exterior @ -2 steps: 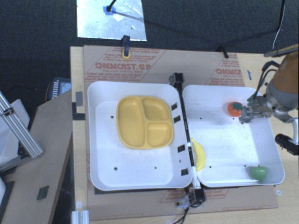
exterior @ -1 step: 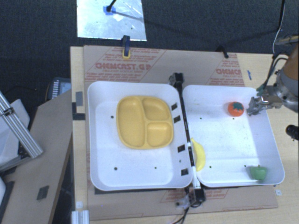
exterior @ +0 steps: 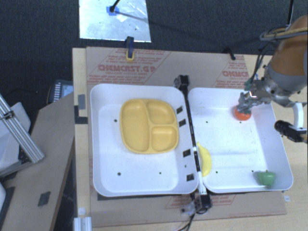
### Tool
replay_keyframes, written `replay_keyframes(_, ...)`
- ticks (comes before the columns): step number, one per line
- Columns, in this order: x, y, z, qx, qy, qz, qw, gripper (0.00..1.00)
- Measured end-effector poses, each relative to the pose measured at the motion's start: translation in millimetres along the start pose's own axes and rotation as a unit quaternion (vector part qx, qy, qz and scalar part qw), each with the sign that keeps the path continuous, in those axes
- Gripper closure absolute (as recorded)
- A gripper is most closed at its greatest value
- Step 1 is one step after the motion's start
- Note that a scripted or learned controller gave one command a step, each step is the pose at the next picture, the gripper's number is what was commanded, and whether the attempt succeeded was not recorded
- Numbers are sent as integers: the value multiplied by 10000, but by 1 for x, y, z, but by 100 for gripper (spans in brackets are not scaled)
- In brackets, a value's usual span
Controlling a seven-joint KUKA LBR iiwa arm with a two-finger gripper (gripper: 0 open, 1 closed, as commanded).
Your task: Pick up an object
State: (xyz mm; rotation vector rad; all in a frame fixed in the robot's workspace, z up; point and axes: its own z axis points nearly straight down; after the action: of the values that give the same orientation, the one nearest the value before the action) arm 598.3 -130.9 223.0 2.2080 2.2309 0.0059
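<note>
The tool (exterior: 247, 102) hangs right over the orange-red object (exterior: 243, 113) near the far edge of the right bin (exterior: 284, 165), seemingly mid-grasp, though its state is unclear; next it needs a firm closure, then a straight lift.

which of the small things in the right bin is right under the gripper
The orange round object, directly below the gripper; the yellow piece and green piece lie along the bin's near side.
</note>
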Motion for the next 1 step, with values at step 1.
replay_keyframes(1,53,22,0,4,1,4,10000,100)
